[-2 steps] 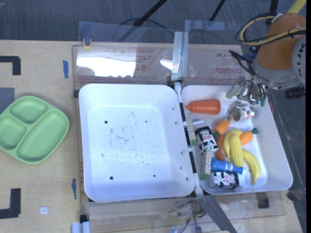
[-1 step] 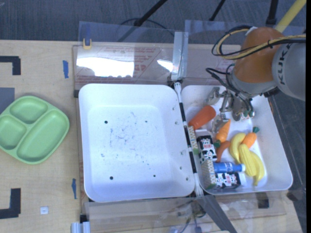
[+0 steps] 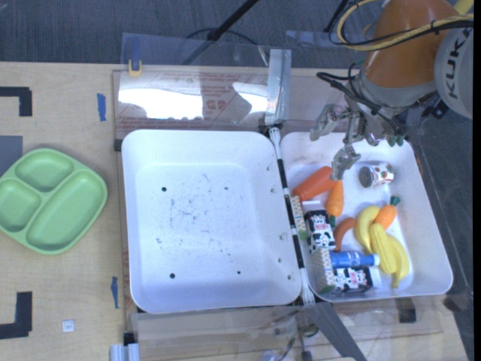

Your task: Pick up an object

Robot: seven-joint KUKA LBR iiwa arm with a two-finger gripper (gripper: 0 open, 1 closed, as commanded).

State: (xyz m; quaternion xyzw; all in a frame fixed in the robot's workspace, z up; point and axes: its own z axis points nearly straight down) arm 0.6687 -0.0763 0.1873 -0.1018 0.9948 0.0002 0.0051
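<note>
The arm (image 3: 409,40) is reaching in from the right over the far part of the right bin (image 3: 432,265), and its end effector (image 3: 347,156) is hanging above the bin's far left area, just beyond the far end of a carrot (image 3: 312,183). Nothing is sitting between its fingers; whether they are spread or closed cannot be told from this angle.

The right bin is crowded toward its near half. The long carrot is lying at a slant beside the divider between the 2 bins, with a shorter carrot (image 3: 335,198) just right of it. A small can (image 3: 375,175) is lying on its side farther right, with bare white floor around it and along the far wall. A bunch of bananas (image 3: 385,247) is lying toward the right wall, with a small orange carrot with a green top (image 3: 385,215) touching its far end. Near the divider, a black-and-white milk carton (image 3: 321,234) is standing, a blue tube (image 3: 351,259) is lying in front of it, and a second black-and-white carton (image 3: 350,279) is pressing against the near wall.

The left bin (image 3: 143,145) is offering wide open room, its floor bare apart from faint scuffs. On the table (image 3: 60,104) at the far left, a green divided plate (image 3: 51,198) is sitting well apart from both bins.
</note>
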